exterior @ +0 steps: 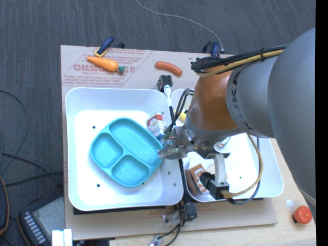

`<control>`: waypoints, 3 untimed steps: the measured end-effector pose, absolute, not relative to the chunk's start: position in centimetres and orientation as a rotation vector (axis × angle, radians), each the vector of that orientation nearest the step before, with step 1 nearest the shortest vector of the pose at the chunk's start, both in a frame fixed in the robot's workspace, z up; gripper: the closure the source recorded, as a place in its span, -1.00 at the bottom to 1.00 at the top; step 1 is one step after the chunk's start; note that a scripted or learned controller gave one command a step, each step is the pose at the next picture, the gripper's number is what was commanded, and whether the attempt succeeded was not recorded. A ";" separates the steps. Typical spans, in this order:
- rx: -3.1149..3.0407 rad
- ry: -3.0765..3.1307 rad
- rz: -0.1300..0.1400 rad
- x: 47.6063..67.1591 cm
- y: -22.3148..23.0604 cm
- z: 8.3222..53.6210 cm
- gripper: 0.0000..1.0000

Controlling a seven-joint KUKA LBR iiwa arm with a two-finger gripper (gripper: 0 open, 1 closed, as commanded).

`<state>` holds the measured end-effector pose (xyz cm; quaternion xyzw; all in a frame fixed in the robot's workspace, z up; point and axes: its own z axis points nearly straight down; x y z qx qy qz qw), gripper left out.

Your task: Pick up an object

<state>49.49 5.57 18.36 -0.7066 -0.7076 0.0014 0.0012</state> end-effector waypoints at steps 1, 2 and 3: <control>-2.225 -2.221 0.002 50.8 -2.1 26.1 1.00; -2.219 -2.222 0.004 63.3 2.8 19.1 1.00; -2.220 -2.222 0.002 58.3 7.3 18.4 1.00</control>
